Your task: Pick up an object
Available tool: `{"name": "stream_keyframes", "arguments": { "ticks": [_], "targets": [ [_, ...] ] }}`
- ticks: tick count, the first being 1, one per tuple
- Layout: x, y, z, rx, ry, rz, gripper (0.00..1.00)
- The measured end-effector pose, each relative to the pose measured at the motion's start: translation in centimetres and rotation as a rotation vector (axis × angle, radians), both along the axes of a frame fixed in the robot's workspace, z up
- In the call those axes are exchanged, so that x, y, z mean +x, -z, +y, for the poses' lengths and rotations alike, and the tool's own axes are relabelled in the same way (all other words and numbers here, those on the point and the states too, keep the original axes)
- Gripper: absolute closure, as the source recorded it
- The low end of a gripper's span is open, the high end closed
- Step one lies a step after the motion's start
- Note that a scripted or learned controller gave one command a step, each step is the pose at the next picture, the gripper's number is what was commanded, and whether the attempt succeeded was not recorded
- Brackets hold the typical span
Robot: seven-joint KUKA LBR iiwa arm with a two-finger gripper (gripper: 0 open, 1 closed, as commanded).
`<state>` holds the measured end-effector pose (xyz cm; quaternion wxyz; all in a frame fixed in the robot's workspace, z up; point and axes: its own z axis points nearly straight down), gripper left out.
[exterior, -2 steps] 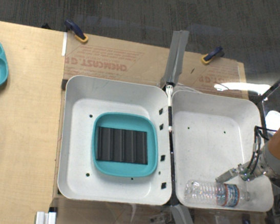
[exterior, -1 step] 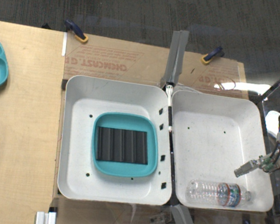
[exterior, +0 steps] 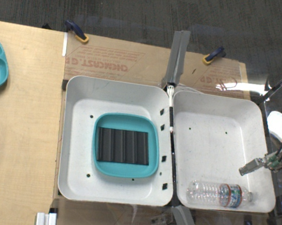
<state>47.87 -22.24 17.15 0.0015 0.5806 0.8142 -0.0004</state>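
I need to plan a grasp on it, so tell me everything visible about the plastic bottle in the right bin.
The plastic bottle is clear and crinkled-looking, with a band of label in red and blue around its body toward the cap end. It lies on its side along the near wall of the right bin, neck pointing to the view's right, resting on the bin floor close to the near right corner. It looks empty or nearly so, though that is hard to tell. The gripper hangs above and to its right, apart from it.
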Motion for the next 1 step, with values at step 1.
{"name": "stream_keyframes", "arguments": {
  "ticks": [1],
  "targets": [
    [-0.01,7.99,4.46,0.002,-0.27,0.001,0.0]
  ]
}}
